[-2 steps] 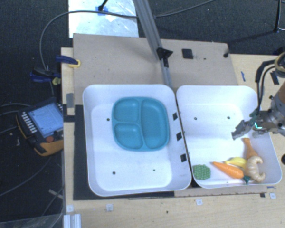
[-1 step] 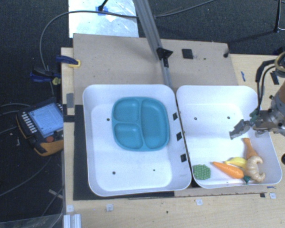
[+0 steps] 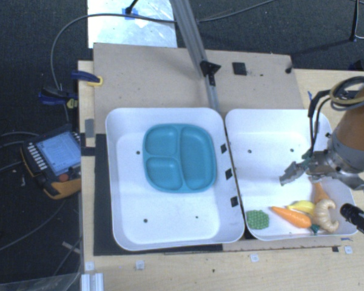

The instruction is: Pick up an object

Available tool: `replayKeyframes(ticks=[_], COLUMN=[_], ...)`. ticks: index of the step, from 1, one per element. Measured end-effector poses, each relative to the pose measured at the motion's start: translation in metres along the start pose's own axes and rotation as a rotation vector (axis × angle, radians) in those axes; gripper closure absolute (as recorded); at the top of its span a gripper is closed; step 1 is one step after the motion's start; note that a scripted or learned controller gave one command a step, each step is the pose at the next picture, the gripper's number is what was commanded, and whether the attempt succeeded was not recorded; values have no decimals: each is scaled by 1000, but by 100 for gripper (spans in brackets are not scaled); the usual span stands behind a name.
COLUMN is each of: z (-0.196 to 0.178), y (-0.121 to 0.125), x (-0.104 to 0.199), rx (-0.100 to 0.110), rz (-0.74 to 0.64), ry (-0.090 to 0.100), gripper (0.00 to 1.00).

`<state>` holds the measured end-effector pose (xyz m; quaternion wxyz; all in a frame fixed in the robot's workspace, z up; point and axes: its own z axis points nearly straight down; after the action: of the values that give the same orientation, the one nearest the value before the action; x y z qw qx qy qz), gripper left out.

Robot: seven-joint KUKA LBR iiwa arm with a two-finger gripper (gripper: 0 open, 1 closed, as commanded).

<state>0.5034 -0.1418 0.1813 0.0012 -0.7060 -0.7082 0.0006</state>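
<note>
We see the tool (image 3: 291,176) low over the right bin (image 3: 261,132), its grey metal fingers pointing toward the left, and nothing lies between them. How wide they stand we cannot tell from this angle. So we judge that the task is at its beginning: no object is lifted, and the approach and the grasp are both left to do.

The candidates lie just beside the tool, crowded in the near right corner of the same bin. There is an orange carrot (image 3: 291,216), long and tapered, with a smooth plastic look. Touching it is a small yellow piece (image 3: 303,206), perhaps a banana. A beige curved item (image 3: 327,214), hooked in shape, lies at their right. A little apart, near the bin's left wall, is a green round piece (image 3: 258,219) with a bumpy surface, maybe broccoli.

In the left bin (image 3: 127,223) rests a teal plate (image 3: 179,157) with three compartments, matte and rounded. Both bins are shallow, white and glossy, and they sit on a brown tabletop (image 3: 145,71) that looks like board.
</note>
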Motion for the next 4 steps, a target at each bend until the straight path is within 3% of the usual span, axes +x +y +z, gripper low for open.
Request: replayKeyframes(ticks=[2, 3, 4], z=[95, 81, 22], y=[-3, -1, 8], x=[7, 6, 12], rx=[-7, -15, -10], rz=[2, 1, -2], ry=[-1, -4, -2], gripper=[0, 100, 100])
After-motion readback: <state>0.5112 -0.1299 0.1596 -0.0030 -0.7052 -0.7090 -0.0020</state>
